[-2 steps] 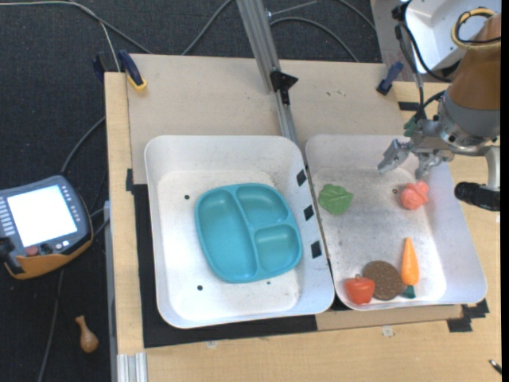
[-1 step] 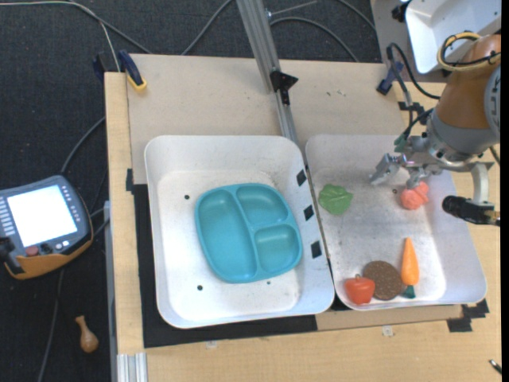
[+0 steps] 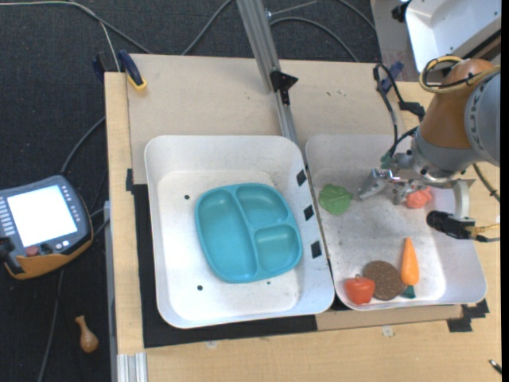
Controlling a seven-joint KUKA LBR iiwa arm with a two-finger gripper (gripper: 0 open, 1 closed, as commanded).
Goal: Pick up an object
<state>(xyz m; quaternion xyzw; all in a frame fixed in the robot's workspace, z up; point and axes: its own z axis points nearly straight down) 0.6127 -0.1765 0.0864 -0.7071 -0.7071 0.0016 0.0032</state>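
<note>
My gripper (image 3: pixel 382 189) hangs over the back part of the right bin (image 3: pixel 469 281), open, with nothing between its fingers. A salmon-pink object (image 3: pixel 418 199) lies just to its right, partly under the wrist. A green leafy object (image 3: pixel 335 199) lies to its left by the bin's left wall. Toward the front of this bin are an orange carrot (image 3: pixel 409 261), a brown disc (image 3: pixel 385 278), a red tomato-like object (image 3: pixel 359 290) and a small teal piece (image 3: pixel 408 292).
The left bin (image 3: pixel 171 213) holds a teal divided tray (image 3: pixel 248 231). A slanted metal post (image 3: pixel 266 46) rises behind the bins. A handheld control pendant (image 3: pixel 40 225) lies off the bench at the left.
</note>
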